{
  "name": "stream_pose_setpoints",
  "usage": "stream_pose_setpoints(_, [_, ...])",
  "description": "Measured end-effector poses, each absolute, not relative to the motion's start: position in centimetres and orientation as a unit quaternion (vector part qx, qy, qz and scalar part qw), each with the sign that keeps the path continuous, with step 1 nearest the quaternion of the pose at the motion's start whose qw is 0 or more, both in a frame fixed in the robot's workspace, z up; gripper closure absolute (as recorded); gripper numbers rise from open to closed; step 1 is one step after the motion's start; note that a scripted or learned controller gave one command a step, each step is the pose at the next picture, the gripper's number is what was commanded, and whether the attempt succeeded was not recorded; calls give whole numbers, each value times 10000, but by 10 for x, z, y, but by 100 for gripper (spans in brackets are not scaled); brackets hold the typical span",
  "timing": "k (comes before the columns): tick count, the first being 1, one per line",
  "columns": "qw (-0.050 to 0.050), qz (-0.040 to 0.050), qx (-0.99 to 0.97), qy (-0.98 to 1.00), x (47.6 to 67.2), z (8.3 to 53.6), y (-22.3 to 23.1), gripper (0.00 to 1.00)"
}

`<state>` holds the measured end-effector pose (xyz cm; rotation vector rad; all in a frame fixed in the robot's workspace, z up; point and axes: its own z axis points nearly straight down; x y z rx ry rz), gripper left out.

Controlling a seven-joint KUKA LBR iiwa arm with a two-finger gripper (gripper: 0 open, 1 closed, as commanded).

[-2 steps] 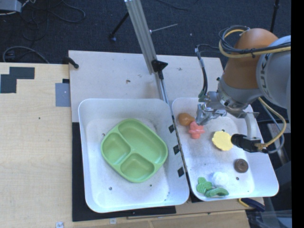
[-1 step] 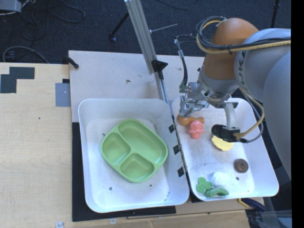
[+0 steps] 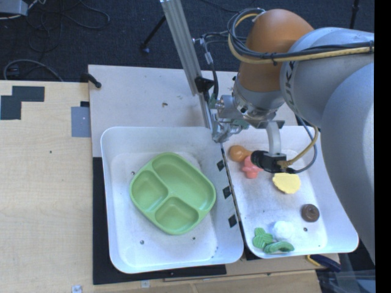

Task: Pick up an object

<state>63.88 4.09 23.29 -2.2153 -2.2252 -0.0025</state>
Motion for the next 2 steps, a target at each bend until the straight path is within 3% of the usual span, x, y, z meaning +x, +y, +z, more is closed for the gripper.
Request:
stream_pose_setpoints(1, [8,4,-7061,-7082,652,221,89,100])
stream_pose_setpoints(2, [1,4,-7071,-7071,647,235,88,100])
